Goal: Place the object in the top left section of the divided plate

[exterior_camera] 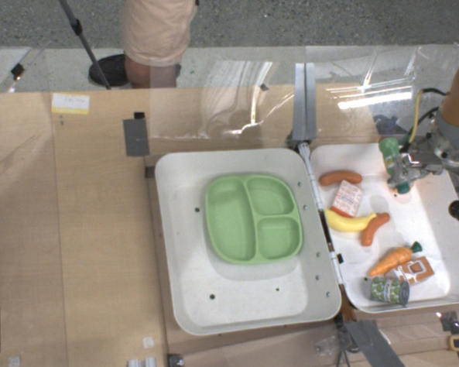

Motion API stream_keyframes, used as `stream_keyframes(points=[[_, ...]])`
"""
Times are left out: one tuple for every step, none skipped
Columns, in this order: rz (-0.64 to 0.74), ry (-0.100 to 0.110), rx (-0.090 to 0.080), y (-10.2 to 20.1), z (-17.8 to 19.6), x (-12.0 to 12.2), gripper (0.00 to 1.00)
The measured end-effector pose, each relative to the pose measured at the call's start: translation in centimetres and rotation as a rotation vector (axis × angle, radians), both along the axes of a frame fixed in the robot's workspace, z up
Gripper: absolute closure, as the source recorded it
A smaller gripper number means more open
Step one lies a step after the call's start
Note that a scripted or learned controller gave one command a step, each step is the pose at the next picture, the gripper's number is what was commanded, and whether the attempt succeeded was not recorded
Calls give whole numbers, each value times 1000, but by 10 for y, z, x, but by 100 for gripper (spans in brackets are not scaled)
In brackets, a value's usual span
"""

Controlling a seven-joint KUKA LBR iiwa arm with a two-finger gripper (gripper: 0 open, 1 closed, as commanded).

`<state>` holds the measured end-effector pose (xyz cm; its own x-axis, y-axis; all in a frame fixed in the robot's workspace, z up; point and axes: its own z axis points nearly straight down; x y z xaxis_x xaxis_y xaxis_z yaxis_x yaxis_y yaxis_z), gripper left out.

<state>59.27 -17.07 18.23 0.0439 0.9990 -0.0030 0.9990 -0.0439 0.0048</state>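
Canned peas (389, 289) wait in right bin (432, 205) | gripper (400, 178) above food, grip unclear | green plate (252, 218) awaits delivery

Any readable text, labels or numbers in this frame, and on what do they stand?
None reads.
Yellow sticker on the bench: marks too small.
Red-and-white packet in the right bin: print blurred.
Green can: label blurred.
Brown carton: print blurred.
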Motion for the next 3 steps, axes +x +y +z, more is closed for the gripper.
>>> stream_keyframes(points=[[101, -2, 1, 53, 17, 30, 100], [191, -5, 1, 122, 12, 60, 100], [404, -1, 2, 208, 10, 25, 100]])
